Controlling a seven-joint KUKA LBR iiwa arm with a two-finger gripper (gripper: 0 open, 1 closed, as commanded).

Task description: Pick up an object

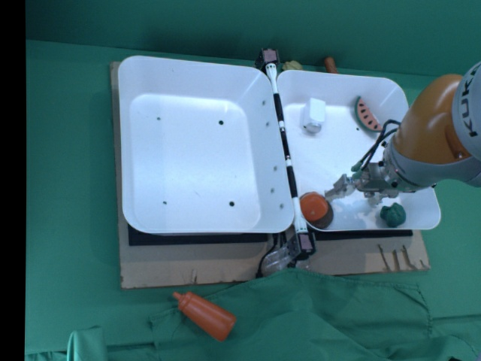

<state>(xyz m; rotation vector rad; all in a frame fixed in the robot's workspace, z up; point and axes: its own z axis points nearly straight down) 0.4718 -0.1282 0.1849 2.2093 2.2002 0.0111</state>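
Foreground: orange sauce bottle [205, 316] lying on green cloth outside the bins, at about seven o'clock from the bench centre, its long axis running from ten o'clock to four o'clock.

Bins: left white bin [143, 89] holds nothing I can make out; right white bin [338, 138] holds the objects.

Likely target: round orange-and-brown object [316, 209] in the right bin's near-left corner, against the divider.

Gripper [340, 188]: low over the right bin, reaching in from three o'clock.

Fingers: whether they are spread or closed cannot be told; nothing is seen between them.

Key relation: round object lies at about seven to eight o'clock from the fingertip area, just beside it; touching or not is unclear.

Shape note: object looks round, so no long axis to line up with.

Other items in the right bin: white block [314, 115] at twelve o'clock from the gripper, watermelon slice [367, 114] at one o'clock, green lump [392, 215] at four o'clock.

Judgement: pickup not yet done.
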